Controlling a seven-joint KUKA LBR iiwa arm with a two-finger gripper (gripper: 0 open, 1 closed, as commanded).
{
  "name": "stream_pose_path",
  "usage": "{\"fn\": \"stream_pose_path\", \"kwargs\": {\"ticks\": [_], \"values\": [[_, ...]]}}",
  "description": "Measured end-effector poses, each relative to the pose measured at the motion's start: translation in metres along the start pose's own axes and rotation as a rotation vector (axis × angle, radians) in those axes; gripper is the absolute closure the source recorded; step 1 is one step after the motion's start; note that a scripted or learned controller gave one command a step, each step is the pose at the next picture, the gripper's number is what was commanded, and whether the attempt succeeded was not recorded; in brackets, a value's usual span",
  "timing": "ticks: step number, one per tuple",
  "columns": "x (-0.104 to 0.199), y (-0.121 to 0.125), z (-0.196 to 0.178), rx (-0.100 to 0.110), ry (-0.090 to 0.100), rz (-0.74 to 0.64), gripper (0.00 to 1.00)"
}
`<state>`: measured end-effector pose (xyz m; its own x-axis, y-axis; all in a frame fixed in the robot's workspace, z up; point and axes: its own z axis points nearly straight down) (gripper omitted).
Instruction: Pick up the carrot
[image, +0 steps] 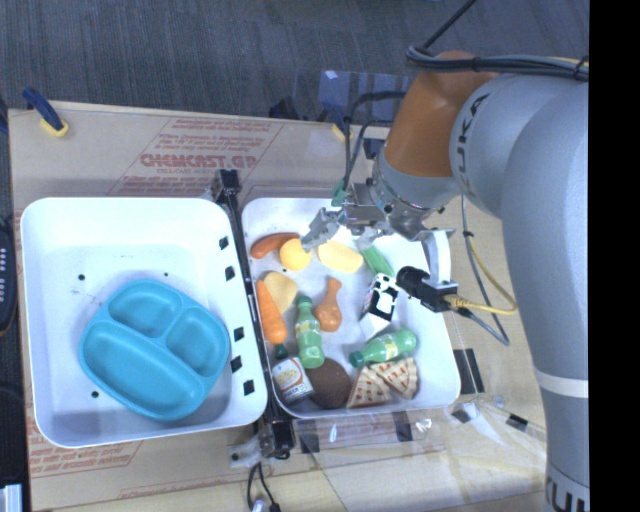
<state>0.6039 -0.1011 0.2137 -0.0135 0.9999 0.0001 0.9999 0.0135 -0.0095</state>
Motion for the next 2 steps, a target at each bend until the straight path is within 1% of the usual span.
{"fn": "stream_pose_path", "kwargs": {"ticks": [1,2], "values": [[0.009,0.002,0.124,0.000,0.001,-0.019,0.00],[-0.015,-0.086,0.123,0.001,0.000,-0.059,0.00]]}}
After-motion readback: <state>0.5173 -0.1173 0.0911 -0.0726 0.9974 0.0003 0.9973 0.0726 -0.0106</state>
